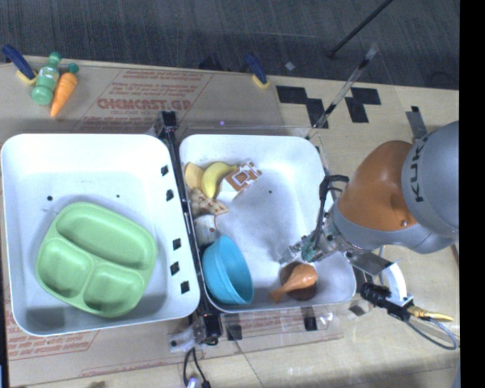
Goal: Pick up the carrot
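**Carrot sitting far from the arm**

The carrot [63,93] is lying on the cardboard outside the bins, near the top left corner, beside a green bottle [44,80]. The gripper [307,251] is hanging low in the right bin [267,148], just above an orange-brown pear-shaped toy [297,279]. I cannot tell its grip state.
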Robot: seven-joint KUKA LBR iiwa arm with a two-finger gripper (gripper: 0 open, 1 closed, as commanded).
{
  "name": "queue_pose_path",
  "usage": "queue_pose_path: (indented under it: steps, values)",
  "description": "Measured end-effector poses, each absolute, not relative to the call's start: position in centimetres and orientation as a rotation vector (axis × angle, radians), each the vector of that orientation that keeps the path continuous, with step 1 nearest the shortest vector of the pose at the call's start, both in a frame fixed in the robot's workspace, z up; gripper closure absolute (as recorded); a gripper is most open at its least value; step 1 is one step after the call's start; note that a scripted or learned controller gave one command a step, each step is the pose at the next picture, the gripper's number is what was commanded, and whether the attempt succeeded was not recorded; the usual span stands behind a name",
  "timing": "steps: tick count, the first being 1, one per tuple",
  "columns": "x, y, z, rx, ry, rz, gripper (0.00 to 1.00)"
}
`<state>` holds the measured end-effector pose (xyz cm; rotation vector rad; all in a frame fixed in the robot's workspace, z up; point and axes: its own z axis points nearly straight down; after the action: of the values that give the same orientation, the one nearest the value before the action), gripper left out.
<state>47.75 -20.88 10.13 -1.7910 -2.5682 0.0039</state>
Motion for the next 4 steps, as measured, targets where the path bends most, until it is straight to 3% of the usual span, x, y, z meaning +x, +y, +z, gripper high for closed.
queue_pose_path:
  steps: [1,2,3,4]
  values:
    - [47.7,-15.7,14.7,-2.249,-2.187,0.002,1.0]
    - [47.7,-15.8,14.6,-2.249,-2.186,0.004,0.0]
    - [47.6,-19.9,9.1,-1.759,-2.594,0.002,0.0]
    - [47.7,-19.2,9.1,-1.164,-2.907,0.001,0.0]
